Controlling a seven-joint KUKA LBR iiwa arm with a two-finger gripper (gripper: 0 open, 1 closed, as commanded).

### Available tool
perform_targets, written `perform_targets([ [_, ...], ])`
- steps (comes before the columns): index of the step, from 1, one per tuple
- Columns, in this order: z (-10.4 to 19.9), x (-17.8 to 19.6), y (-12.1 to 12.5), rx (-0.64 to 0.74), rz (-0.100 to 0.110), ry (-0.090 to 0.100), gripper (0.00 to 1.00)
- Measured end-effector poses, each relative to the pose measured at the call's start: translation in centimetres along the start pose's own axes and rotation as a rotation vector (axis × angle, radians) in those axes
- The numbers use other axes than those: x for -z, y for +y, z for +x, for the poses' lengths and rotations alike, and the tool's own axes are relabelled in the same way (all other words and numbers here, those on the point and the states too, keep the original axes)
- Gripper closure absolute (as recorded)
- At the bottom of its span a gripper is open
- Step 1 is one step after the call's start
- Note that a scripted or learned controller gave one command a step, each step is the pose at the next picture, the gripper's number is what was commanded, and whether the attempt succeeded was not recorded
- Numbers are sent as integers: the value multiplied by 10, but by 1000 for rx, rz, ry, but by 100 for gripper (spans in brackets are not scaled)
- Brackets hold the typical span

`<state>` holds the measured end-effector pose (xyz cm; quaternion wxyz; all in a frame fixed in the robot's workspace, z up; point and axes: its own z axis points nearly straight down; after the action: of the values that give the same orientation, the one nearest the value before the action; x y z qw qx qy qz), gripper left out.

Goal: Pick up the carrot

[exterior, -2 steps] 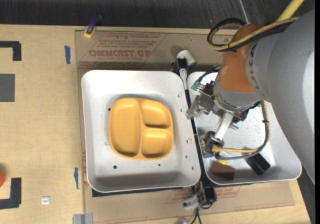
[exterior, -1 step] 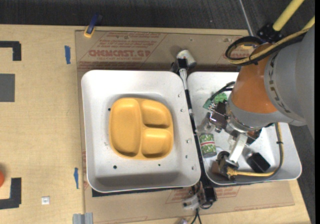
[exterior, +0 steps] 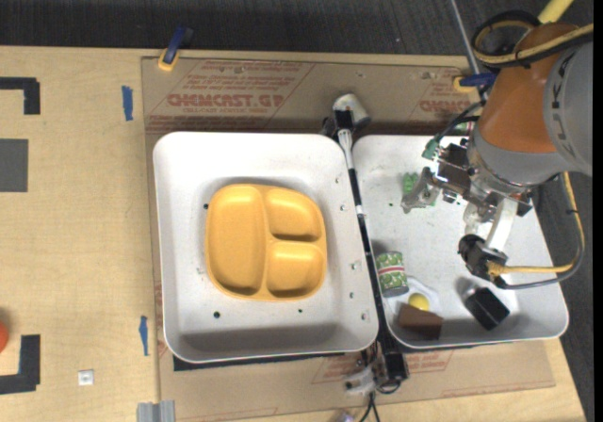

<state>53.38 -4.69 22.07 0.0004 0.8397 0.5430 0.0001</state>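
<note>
No plain carrot shape stands out, so the relation that matters most is uncertain. The best candidate is a small green piece [exterior: 411, 188] right at the tip of the hand [exterior: 426, 186], on the side away from the arm [exterior: 528, 119]. It could be the leafy top of the carrot with the orange body hidden under the wrist, but that is only a guess. If so, the carrot lies touching or just under the hand, and its long axis cannot be read.

The other things in the right bin [exterior: 562, 321] all lie on the hand's near side, toward the front rim. A green-and-white can [exterior: 391, 271] is nearest. A yellow lump [exterior: 419, 300] and a brown block [exterior: 419, 319] lie beyond it, touching each other. None of them looks like a carrot.

Well apart from the hand, past the left bin [exterior: 170, 222] with its yellow divided plate [exterior: 267, 241], something orange-red [exterior: 3, 337] is cut by the edge of the view. It sits on the table [exterior: 66, 222] outside both bins.

The arm leans in over the right bin's far half, wrist bent downward, with the hand low over the bin floor. I cannot tell if the hand is spread or pressed together, nor if it pinches the green piece.
</note>
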Motion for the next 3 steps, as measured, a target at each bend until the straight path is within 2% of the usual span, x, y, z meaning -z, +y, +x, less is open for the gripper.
perform_targets([
  [1,45,-37,-71,89,4,0,0],
  [2,105,-36,-101,24,2,0,0],
  [3,117,-78,-83,19,-8,2,0],
])
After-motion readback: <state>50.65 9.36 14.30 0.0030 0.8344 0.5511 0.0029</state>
